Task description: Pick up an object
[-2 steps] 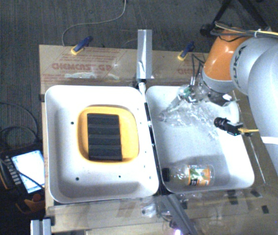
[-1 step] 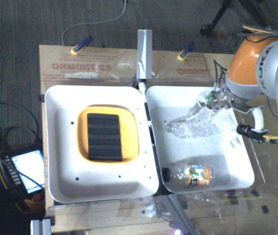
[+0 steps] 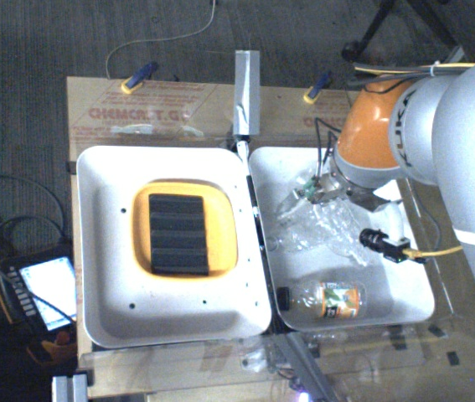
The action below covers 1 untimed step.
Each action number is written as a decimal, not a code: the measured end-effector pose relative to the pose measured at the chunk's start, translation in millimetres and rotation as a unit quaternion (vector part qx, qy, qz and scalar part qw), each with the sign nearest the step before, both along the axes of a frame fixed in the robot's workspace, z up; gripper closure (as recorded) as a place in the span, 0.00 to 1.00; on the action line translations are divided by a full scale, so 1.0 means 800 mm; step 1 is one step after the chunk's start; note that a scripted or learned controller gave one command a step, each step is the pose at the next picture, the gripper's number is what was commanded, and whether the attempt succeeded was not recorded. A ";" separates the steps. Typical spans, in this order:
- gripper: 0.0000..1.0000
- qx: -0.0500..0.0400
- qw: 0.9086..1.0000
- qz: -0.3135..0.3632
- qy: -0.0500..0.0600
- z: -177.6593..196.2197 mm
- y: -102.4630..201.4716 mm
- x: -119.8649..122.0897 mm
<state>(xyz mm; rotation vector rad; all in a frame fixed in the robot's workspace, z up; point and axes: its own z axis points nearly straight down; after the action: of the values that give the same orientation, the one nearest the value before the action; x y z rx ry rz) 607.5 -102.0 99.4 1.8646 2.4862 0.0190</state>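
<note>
In the right bin [image 3: 417,304] lies a crumpled clear plastic bag [image 3: 321,224] near the middle. A clear bottle with an orange label and dark cap [image 3: 325,299] lies on its side along the front wall. My gripper [image 3: 319,188] reaches down at the bag's far edge, its tip right at the plastic; the orange wrist band sits just above it. In the left bin [image 3: 103,249] rests a yellow sponge with a black ribbed top [image 3: 184,230].
The arm's grey body covers the right bin's far right side. A black cable plug with a yellow lead [image 3: 384,244] hangs over the right bin. A metal post [image 3: 245,99] stands behind the divider between the bins.
</note>
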 end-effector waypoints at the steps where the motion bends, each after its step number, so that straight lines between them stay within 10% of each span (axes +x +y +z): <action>1: 0.00 0.005 0.998 -0.057 0.017 0.070 -0.072 -0.008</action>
<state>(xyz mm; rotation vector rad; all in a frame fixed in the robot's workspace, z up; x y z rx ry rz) 601.3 -159.8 155.7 2.0230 2.4016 -0.0022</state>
